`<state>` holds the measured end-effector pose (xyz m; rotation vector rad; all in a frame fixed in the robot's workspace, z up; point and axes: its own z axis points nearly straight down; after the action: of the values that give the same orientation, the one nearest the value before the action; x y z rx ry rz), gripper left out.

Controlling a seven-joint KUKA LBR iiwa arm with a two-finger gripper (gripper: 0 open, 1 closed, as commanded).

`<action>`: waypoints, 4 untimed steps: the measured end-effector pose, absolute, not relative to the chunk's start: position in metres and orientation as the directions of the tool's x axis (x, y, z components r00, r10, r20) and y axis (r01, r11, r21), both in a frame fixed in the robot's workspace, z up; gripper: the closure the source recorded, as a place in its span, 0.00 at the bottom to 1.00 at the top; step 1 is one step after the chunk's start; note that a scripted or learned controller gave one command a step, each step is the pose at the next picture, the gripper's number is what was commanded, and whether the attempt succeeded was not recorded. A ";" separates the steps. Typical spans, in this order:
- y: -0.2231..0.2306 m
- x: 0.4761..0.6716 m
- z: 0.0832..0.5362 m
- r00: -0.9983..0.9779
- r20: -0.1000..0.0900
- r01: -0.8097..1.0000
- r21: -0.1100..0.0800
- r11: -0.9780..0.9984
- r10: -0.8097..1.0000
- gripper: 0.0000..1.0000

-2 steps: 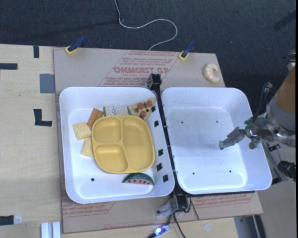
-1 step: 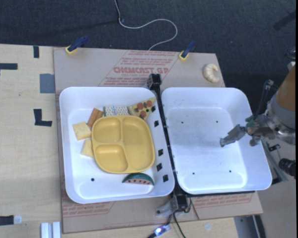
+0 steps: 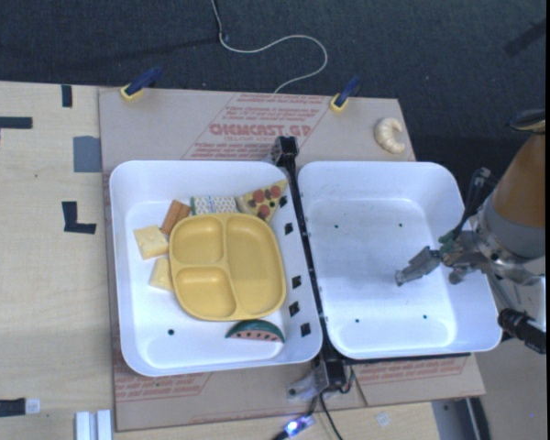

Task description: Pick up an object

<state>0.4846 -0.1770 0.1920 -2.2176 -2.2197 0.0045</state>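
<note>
My gripper [image 3: 434,269] hangs low over the right side of the right bin [image 3: 376,337], its fingers spread open with nothing between them. The objects lie in the left bin [image 3: 128,246]: a yellow divided plate [image 3: 227,266] in the middle, two pale crackers [image 3: 151,242] and a brown wafer [image 3: 174,215] at its left, a pizza slice [image 3: 264,198] and a patterned piece [image 3: 213,205] behind it, and a watermelon slice [image 3: 255,332] at its front. All of these sit well to the left of the gripper.
A croissant-shaped toy [image 3: 391,134] lies on the cardboard behind the right bin. A black divider [image 3: 298,246] runs between the two bins. Two clamps [image 3: 142,82] hold the cardboard's far edge, and a white cable [image 3: 275,49] loops beyond it.
</note>
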 end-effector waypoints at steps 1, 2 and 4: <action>-0.180 0.482 0.147 -0.001 0.001 1.000 -0.007 0.001 1.000 0.00; -0.180 0.482 0.083 -0.001 0.001 1.000 -0.004 0.001 1.000 0.00; -0.181 0.482 0.095 0.001 -0.002 1.000 0.000 -0.001 1.000 1.00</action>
<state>0.4818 -0.1805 0.0952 -2.2234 -2.2218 0.0017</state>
